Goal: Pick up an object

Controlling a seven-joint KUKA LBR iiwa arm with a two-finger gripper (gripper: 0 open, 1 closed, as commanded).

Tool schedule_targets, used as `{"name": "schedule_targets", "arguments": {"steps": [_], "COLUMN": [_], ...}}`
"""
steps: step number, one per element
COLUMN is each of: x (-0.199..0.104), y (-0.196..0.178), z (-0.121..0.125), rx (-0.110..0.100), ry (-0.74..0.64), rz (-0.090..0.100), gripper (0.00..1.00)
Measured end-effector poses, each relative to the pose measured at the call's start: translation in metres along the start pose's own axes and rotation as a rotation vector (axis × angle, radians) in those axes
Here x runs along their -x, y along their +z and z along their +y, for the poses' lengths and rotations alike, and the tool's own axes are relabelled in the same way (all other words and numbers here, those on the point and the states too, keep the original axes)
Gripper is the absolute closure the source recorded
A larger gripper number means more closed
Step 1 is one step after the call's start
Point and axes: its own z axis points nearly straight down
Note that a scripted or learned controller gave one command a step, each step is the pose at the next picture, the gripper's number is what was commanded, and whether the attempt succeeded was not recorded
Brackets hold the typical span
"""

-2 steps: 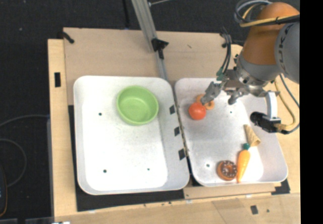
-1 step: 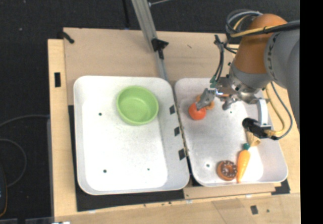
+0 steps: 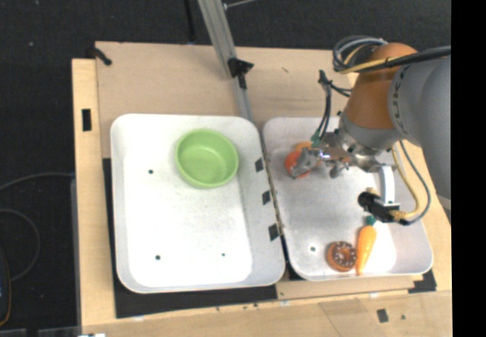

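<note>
In the right bin the gripper hangs low over the back left part, right at a small red and orange object. The object sits against the gripper's left side; I cannot tell if it is between the fingers. A toy carrot with a green top lies near the bin's front right. Beside it, to the left, is a round red-brown piece. A green bowl stands in the left bin, towards the back.
A slanted metal pole rises from behind the bins, ending at a black clamp. Black cables loop down from the arm's wrist over the right bin's right side. The bins rest on a wooden bench.
</note>
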Motion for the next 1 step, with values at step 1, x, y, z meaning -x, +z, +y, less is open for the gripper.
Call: {"name": "schedule_targets", "arguments": {"steps": [1], "x": [-0.0001], "y": [-0.0131], "z": [0.0016], "rx": [0.007], "ry": [0.005], "rz": [0.002], "gripper": [1.00]}}
